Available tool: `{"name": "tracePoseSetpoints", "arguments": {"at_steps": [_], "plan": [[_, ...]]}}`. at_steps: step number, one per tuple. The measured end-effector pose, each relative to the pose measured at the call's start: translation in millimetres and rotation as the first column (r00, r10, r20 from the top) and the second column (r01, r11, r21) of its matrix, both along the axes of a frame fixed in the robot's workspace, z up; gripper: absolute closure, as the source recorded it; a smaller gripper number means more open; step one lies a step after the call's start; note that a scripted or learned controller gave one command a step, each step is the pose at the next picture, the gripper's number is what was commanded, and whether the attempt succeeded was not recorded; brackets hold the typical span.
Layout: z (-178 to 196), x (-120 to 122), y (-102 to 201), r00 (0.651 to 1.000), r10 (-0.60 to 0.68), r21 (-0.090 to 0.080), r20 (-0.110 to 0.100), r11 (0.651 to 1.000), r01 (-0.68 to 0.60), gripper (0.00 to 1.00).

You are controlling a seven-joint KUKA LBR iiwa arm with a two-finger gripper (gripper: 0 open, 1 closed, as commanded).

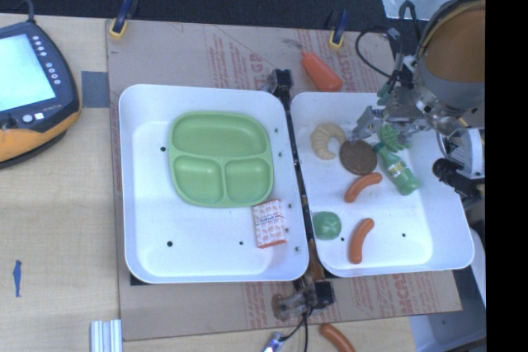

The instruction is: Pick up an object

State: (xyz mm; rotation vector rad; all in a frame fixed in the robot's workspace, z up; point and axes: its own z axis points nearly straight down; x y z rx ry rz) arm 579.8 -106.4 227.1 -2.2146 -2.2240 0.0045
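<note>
My gripper (381, 126) hangs low over the far part of the right bin (445, 255), below the orange-banded arm. Right beneath it lie a brown round cookie (358, 157) and a green bottle (397, 170), whose top end is hidden under the gripper. A pale croissant (327, 140) lies just left of the cookie. Nearer the front are two orange sausages (363, 187) (360, 240) and a green pepper (327, 224). I cannot see anything lifted off the bin floor.
The left bin (144, 243) holds a green divided plate (221, 158) and a red-and-white packet (269, 224). An orange carrot (320, 72) lies on the cardboard behind the bins, and another sausage (338, 335) in front. A teach pendant (29, 91) sits far left.
</note>
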Motion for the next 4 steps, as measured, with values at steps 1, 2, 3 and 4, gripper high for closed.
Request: {"name": "tracePoseSetpoints", "arguments": {"at_steps": [1, 2, 3, 4], "plan": [[-55, 24, -63, 1.0, 0.0, -0.003, -0.001, 1.0, 0.0, 0.0], [-126, 30, -50, 1.0, 0.002, -0.007, 0.011, 1.0, -0.001, 0.0], [-136, -40, 6, 1.0, 0.002, 0.0, -0.001, 1.0, -0.002, 0.0], [-24, 65, -44, 1.0, 0.0, -0.002, 0.006, 1.0, 0.0, 0.0]]}}
